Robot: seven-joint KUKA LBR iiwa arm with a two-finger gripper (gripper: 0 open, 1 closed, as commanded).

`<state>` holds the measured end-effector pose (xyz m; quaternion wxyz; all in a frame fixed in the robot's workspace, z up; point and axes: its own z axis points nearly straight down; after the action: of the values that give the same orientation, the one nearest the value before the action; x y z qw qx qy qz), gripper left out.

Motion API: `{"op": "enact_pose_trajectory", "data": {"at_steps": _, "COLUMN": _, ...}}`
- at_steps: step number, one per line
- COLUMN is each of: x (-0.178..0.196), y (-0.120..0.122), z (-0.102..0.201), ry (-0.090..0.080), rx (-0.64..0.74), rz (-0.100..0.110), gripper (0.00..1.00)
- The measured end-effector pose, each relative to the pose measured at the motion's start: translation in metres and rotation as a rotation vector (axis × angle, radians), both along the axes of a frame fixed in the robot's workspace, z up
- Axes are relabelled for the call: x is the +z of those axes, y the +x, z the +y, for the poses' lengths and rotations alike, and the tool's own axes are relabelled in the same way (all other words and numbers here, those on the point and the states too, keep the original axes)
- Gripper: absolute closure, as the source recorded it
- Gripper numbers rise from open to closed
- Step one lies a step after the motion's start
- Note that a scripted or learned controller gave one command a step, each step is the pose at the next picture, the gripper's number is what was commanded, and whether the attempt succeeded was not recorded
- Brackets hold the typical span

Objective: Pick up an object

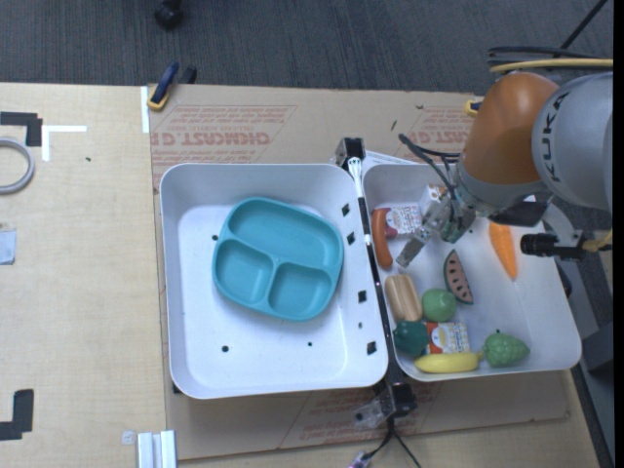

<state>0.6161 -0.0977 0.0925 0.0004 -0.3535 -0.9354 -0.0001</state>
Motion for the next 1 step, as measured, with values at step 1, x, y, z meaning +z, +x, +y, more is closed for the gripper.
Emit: {"op": "enact_pose_trajectory", "data": {"at_steps": 1, "x": -0.0042, "y": 0.0263, "z": -0.0309, "ry": 0.011, "rx": 0.024, "rz": 0.047, "gripper": 0.0}}
